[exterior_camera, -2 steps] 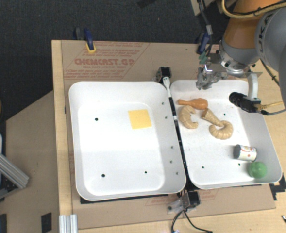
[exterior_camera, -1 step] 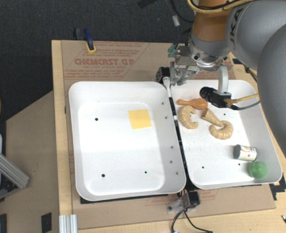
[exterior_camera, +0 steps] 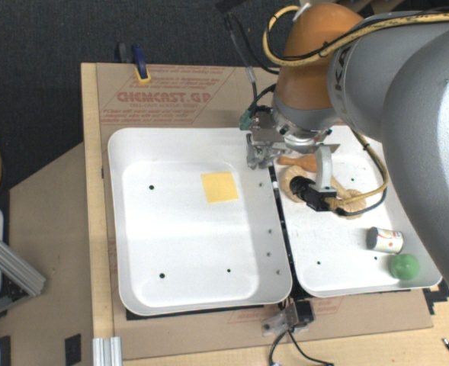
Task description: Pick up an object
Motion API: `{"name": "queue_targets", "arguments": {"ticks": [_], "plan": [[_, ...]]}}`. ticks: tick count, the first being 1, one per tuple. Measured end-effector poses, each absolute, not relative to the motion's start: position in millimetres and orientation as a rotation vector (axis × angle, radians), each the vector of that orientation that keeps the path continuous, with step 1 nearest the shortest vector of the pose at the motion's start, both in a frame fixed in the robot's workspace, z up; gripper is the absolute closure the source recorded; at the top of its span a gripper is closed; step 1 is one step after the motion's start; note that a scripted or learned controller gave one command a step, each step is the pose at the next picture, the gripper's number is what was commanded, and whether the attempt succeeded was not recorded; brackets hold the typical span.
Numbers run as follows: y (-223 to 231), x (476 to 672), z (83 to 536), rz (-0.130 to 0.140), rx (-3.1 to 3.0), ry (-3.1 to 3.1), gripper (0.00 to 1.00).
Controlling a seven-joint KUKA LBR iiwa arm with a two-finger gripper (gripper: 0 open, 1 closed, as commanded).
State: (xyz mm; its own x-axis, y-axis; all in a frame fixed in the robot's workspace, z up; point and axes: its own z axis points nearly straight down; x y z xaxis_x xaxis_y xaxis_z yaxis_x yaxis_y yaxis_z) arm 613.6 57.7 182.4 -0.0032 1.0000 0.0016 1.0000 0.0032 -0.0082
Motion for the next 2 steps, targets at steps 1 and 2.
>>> {"name": "queue_targets", "arguments": {"ticks": [1, 2], "plan": [[191.7, 622.8, 130.7, -0.005, -2.205, -2.233, 1.0], [192.2, 534.9, 258.7, -0.012, -2.216, -2.227, 1.0]]}}
